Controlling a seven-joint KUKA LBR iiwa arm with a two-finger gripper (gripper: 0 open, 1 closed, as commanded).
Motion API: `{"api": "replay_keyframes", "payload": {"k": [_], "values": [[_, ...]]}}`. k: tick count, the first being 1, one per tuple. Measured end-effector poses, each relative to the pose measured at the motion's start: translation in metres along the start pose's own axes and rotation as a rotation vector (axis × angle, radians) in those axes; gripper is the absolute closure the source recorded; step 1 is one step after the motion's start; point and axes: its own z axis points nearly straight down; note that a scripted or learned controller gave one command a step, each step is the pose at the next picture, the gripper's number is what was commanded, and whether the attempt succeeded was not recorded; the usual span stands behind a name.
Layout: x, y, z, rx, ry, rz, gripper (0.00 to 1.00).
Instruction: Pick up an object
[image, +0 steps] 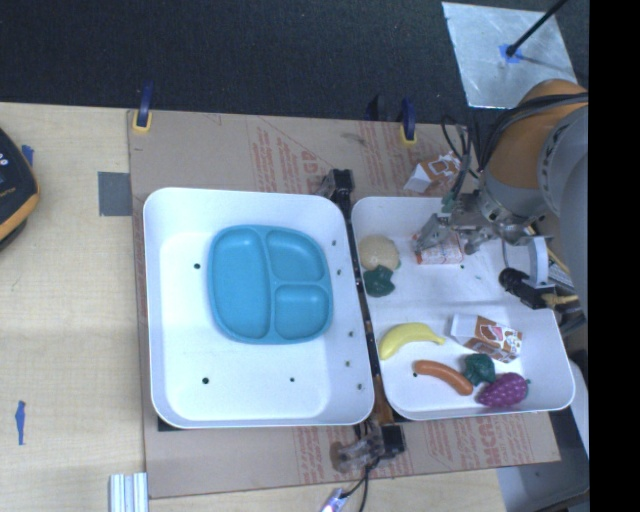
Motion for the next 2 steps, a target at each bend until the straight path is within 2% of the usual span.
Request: {"api": "replay_keyframes", "payload": {"k": [1, 2], "values": [[0.015, 0.000, 0.000, 0.002, 0.001, 0.000, 0.00], [0.014, 0.000, -0.010, 0.004, 0.000, -0.004, 1.00]]}}
